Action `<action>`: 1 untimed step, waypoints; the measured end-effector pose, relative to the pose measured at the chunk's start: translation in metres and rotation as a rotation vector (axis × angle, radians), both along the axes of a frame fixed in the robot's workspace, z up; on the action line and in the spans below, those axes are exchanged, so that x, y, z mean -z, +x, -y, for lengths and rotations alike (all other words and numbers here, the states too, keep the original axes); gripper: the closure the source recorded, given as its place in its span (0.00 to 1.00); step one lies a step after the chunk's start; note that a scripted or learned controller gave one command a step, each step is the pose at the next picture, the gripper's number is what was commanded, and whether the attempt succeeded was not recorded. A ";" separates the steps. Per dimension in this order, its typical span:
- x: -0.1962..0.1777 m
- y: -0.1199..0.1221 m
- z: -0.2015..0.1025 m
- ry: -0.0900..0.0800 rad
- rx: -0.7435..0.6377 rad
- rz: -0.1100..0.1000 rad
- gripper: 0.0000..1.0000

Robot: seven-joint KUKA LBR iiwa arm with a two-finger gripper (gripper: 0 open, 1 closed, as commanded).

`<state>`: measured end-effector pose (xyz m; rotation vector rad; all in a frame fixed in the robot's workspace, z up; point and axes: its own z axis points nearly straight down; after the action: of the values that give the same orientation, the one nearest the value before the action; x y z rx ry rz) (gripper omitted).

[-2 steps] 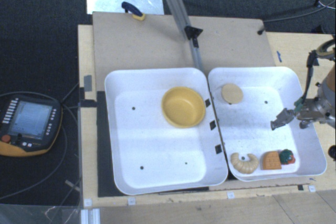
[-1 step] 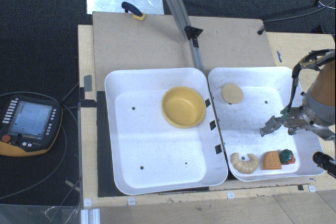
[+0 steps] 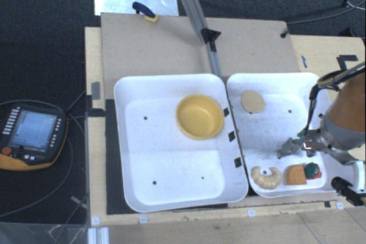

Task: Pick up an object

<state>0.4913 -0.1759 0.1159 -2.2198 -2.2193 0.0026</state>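
The gripper [image 3: 293, 147] hangs low over the right bin [image 3: 274, 84], out at four o'clock in the view, and whether it is clenched or released I cannot tell. Just below it, at five o'clock, a small orange block with a green and red piece [image 3: 302, 174] lies near the bin's front wall. Beside that, toward six, sits a pale ridged pastry-like toy [image 3: 266, 177]. Up at twelve o'clock from the gripper rests a tan round disc [image 3: 252, 102]. Over at nine o'clock, the left bin [image 3: 166, 180] holds a yellow bowl [image 3: 199, 116], upright.
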 end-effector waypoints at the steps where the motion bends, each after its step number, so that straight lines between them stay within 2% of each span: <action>1: 0.026 0.000 0.000 -0.001 0.000 0.002 0.00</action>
<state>0.4913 -0.1758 0.0895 -2.2208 -2.2213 0.0005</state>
